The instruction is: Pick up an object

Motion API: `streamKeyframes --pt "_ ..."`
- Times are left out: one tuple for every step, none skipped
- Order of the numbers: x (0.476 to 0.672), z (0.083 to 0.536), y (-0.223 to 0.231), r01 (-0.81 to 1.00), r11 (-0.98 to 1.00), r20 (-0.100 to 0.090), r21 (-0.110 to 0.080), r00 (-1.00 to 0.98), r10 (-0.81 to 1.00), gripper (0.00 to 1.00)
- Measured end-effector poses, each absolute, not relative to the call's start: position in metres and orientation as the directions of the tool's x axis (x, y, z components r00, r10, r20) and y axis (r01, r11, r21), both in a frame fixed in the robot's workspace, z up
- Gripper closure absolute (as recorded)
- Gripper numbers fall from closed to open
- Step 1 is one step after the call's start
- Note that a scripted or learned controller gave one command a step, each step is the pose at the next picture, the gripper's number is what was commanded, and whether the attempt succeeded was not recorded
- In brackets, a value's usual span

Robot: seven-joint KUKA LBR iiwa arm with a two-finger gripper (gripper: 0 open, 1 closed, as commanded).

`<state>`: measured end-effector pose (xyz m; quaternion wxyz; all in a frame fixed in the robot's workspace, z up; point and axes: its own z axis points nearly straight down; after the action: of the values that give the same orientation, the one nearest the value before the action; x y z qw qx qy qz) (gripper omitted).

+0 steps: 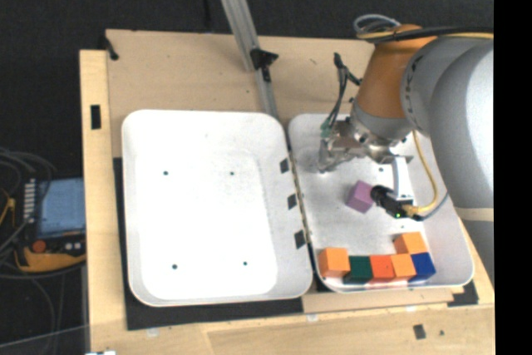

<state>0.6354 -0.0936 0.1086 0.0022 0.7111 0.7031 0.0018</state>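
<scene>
Gripper [337, 152] low in right bin [440, 283], far-left part; can't tell its state or if it has anything. Purple block [361, 197] sits loose mid-bin, just beside it. Probably light, rigid, squarish: pinch across opposite flat faces; blocks along near wall are packed tight, harder.

Two white bins [208, 129], one purple block [361, 196], four orange blocks [335, 260], one green block [360, 268], one blue block [422, 263], lower right.
</scene>
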Motion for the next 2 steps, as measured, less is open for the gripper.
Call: streamKeyframes --pt "0.637 0.152 -0.093 1.0 -0.006 0.0 0.006 0.006 1.0 1.0" --pt "0.648 0.203 -0.097 1.0 0.004 -0.001 0.007 -0.004 1.0 1.0"
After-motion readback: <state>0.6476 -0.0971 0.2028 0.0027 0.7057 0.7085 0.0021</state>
